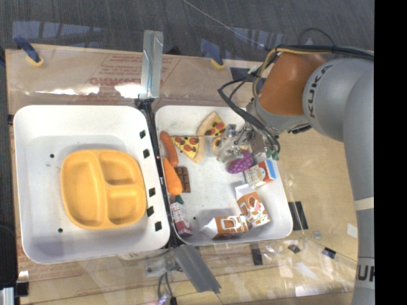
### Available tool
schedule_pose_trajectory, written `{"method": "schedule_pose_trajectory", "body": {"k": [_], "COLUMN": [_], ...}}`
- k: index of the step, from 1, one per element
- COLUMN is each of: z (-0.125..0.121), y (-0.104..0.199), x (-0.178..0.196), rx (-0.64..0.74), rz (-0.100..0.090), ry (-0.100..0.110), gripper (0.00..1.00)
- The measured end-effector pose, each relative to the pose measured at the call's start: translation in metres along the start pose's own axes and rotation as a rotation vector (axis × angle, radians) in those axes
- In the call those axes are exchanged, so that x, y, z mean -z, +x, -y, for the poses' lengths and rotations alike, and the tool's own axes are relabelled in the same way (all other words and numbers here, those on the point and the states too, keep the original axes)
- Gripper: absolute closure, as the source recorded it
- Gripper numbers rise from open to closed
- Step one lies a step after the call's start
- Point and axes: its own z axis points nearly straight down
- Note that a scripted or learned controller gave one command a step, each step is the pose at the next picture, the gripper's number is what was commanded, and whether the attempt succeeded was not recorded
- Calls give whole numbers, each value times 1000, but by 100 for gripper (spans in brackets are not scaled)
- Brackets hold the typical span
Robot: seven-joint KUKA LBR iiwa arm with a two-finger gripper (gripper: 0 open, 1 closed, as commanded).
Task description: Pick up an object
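My gripper (236, 146) reaches into the right bin (210, 202) from the upper right, low over its far right part. Just below its tip lies a purple bunch of grapes (240, 164). Two pizza slices (212, 126) (187, 147) lie to its left, the nearer one partly under the gripper. A carrot (173, 178) and a sausage (168, 146) rest along the left wall, with a chocolate bar (183, 179) beside them. I see nothing held between the fingers.
The left bin (38, 132) holds a yellow divided plate (102, 187). In the right bin's near part lie small cartons (253, 210) (230, 224), a red-capped bottle (179, 216) and a small box (261, 172). Cables loop off the wrist (241, 84).
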Motion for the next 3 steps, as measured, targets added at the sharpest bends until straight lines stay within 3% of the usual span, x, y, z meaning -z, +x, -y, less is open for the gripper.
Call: {"method": "schedule_pose_trajectory", "body": {"k": [1,2,3], "z": [0,-13,-14], "y": [0,-29,-32], "x": [0,-12,1], "rx": [1,-36,-31], "rz": [-1,-5,1], "ry": [0,-1,1], "gripper": [0,0,100]}}
